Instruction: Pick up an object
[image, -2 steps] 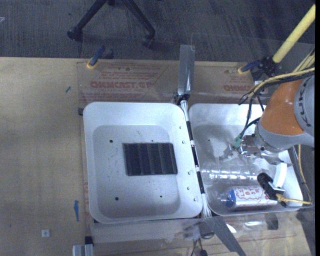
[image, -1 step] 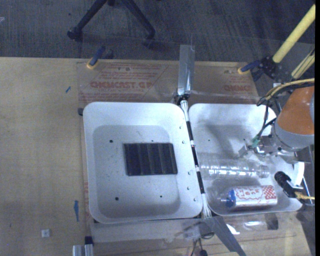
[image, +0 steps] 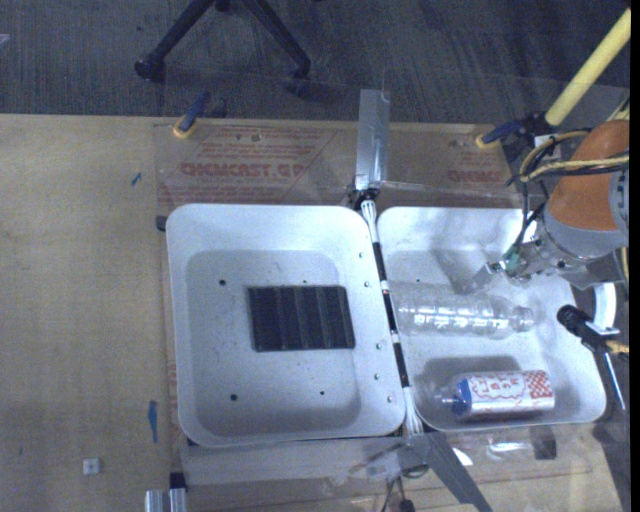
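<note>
My gripper (image: 508, 267) hangs over the far right part of the right bin (image: 430, 235), below the arm's orange band. A clear plastic bottle (image: 460, 318) lies on its side in the middle of that bin, just ahead and left of the gripper and apart from it. A red-and-white patterned tube with a blue cap (image: 498, 392) lies along the bin's near wall. In the left bin (image: 200, 250), a black ribbed rectangular pad (image: 300, 317) lies flat at the centre.
A metal divider post (image: 372, 140) stands behind the gap between the bins. Clamps (image: 190, 120) hold a clear sheet at the bench's back. A yellow pole (image: 595, 65) slants in at the top right.
</note>
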